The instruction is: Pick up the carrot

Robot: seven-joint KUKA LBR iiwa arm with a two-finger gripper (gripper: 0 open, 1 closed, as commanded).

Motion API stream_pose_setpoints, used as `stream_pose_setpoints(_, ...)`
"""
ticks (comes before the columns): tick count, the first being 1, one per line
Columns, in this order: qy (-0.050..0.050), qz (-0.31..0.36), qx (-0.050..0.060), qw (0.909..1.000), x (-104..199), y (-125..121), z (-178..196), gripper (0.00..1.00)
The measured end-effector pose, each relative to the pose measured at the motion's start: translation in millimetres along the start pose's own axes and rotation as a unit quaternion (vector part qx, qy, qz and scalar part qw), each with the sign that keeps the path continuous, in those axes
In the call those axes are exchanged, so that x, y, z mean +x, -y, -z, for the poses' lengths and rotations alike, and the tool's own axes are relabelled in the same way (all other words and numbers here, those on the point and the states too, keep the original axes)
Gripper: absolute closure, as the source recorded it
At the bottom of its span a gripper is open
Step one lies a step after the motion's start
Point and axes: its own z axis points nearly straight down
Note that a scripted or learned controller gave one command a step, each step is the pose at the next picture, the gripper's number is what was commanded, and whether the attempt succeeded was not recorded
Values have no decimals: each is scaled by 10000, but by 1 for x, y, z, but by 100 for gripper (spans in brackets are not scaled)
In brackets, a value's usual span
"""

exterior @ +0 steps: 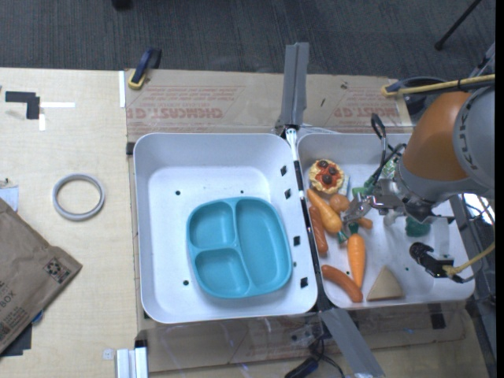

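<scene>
The carrot [357, 260] lies in the right bin [441, 290], an orange tapered piece with its tip toward the bin's front and a bit of green at its top end. My gripper [359, 209] hangs low over the bin's middle, just above and behind the carrot's top end, among the crowded food. A second orange, carrot-like piece [325, 210] lies slantwise just left of the gripper. The grey wrist with its orange band [438, 140] reaches in from the right.
The right bin also holds a fruit tart [326, 176], two sausages [319, 235] [342, 283], a bread wedge [384, 287] and a teal item [416, 227]. A blue divided plate [239, 246] sits in the left bin [157, 211]. A tape ring [79, 196] lies on the bench.
</scene>
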Motion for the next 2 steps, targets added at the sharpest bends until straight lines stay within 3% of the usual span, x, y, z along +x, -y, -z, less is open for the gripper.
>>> stream_pose_setpoints(1,0,138,0,9999,17,72,-2,0)
stream_pose_setpoints(2,1,119,4,9999,16,72,6,100)
